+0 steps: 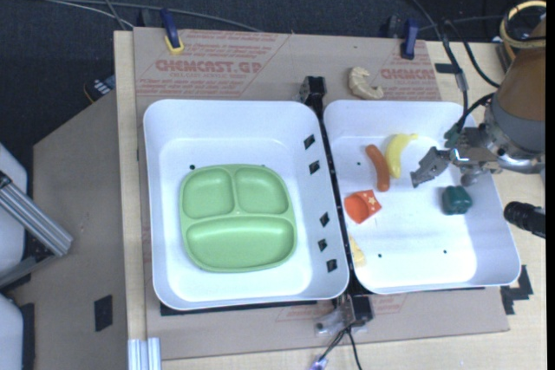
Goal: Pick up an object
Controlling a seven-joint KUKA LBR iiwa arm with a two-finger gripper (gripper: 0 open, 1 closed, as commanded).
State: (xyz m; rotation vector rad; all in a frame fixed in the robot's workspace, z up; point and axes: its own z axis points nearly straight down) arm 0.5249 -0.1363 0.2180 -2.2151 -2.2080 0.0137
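Observation:
My gripper [446, 173] hangs over the right side of the right bin [416, 269], open, with nothing between its fingers. Just below it and a little to the right lies a dark teal lump [457, 201] on the bin floor. To the gripper's left rest a yellow banana-shaped piece [399, 150] and an orange sausage [377, 166]. Further down and to the left sits a red piece [362, 205]. A small yellow bit [356, 253] lies by the bin's left wall.
The left bin [165, 186] holds a green divided plate [237, 217]. A beige curved object [364, 82] lies on the bench behind the right bin. Blue clamps [172, 36] stand at the back edge. Cables run past the arm on the right.

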